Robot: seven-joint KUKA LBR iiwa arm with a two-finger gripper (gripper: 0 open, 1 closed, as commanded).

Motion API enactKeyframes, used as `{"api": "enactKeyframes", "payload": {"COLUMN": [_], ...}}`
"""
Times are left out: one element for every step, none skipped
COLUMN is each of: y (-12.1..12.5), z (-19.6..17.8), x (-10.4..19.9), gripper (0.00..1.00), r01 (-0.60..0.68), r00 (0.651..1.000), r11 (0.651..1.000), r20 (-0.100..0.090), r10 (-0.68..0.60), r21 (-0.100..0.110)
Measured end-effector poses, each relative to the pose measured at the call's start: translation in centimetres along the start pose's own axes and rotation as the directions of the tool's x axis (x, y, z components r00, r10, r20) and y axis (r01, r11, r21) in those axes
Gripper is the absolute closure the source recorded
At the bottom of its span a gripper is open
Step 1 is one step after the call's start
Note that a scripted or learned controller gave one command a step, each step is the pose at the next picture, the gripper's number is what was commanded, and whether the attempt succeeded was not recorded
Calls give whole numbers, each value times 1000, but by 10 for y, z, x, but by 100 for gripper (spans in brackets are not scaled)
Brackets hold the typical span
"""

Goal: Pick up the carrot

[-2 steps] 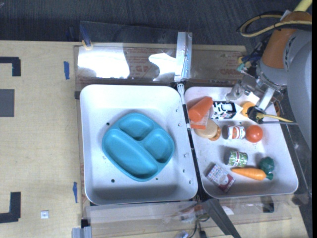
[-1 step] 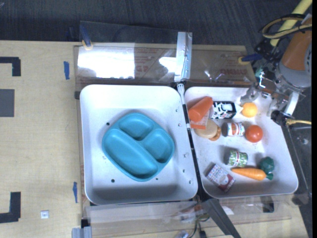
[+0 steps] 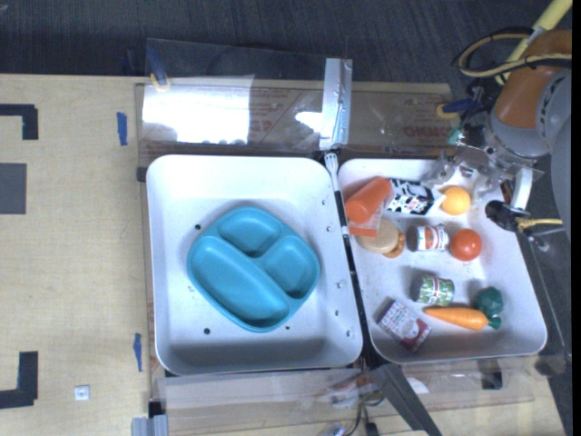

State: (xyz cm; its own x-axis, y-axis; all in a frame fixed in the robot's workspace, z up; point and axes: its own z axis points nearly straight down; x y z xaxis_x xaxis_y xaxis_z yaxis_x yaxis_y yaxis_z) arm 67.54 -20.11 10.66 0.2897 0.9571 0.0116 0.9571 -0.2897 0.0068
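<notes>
Gripper up at the far edge of the right bin, near a yellow ball-shaped fruit; open or closed, impossible to tell from this slant. Nothing visibly held. Well apart from the target, with most of the bin's clutter between.

Carrot down in the near right corner of that bin, flat on the floor, long axis running left to right. Pointed tip toward the left, dark green leafy top at the right end, close to the bin's right wall. Likely a toy: light, rigid, smooth and a little slippery, nothing fragile about it. Tapered, so prone to squirting out if pinched near the tip. Best taken across the thick orange part just left of the green top, closing from far to near across the short width, low enough to get past the roundness.

Crowding worth minding: small green can just beyond the carrot on the far side, very close to it; red packet just left of the tip. Little room on the far side for a descending pincer, more on the near side.

Farther off: red tomato, small bottle lying on its side, orange carton. Over in the left bin, a blue divided plate.
</notes>
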Motion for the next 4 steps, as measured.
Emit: {"api": "enactKeyframes", "payload": {"y": [1, -6, -13, -14], "z": [0, 0, -1, -1], "x": [-4, -6, -7, -9], "gripper": [0, 0, 0, 0], "r01": [207, 261, 229, 316], "r00": [978, 965, 973, 949], "r11": [978, 965, 973, 948], "r20": [-9, -5, -1, 4], "r10": [-207, -261, -229, -316], "r21": [5, -12, -28, -22]}}
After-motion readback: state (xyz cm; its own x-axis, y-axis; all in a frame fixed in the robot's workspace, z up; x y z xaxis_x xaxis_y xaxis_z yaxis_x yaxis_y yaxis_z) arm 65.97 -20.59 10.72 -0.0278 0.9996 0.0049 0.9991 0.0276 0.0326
